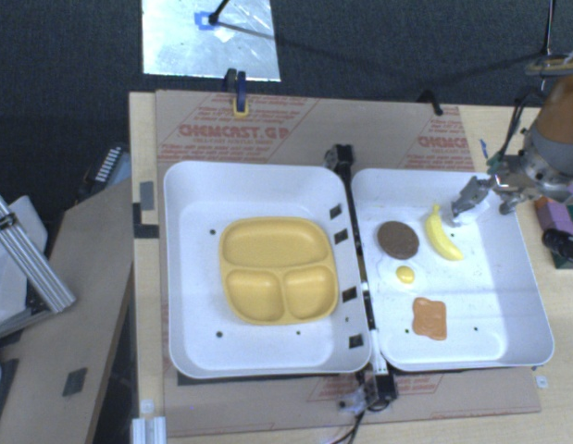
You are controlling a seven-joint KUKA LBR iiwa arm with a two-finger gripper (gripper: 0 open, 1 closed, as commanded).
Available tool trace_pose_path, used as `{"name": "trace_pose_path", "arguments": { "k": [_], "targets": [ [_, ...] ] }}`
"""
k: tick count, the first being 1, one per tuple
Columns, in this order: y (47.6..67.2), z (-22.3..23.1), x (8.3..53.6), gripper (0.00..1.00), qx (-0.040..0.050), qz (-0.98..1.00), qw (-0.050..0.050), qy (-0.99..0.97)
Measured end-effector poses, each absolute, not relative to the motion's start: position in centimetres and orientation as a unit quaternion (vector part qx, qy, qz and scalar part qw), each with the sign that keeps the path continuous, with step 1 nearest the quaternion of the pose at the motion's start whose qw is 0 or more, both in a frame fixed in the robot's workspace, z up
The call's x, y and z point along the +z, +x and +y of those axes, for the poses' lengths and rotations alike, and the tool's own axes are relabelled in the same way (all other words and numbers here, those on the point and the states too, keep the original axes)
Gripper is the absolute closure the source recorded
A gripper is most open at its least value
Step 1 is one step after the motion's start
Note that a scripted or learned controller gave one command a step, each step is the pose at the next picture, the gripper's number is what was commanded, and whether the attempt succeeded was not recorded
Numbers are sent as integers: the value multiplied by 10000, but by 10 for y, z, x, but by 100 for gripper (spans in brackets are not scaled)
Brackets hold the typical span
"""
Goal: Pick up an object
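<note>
Orange piece (429, 318) lies nearest; banana (442, 235) just beside end effector (470, 198), apparently released, grasping nothing.

Yellow divided tray (272, 268) in left bin (189, 248), banana (442, 235), brown disc (397, 239), gripper (471, 197) above right bin (517, 322)

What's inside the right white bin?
The right white bin holds a yellow banana, brown round disc, small yellow piece and orange flat piece. The gripper covers some floor.
</note>
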State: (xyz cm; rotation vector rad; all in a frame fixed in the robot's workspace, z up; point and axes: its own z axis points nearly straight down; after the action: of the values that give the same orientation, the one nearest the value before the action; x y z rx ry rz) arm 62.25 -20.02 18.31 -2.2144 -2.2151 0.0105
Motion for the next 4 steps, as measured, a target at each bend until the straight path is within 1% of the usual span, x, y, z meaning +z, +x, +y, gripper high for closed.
{"name": "trace_pose_path", "arguments": {
  "k": [1, 2, 3, 4],
  "targets": [
    [626, -199, 192, 0, -4, -7083, -7, -7059],
    [634, -196, 135, 0, -2, -7094, -10, -7049],
    [634, -196, 84, 0, 0, -7095, -4, -7047],
    [636, -196, 97, 100, -13, -7101, -22, -7041]
  ]
}}
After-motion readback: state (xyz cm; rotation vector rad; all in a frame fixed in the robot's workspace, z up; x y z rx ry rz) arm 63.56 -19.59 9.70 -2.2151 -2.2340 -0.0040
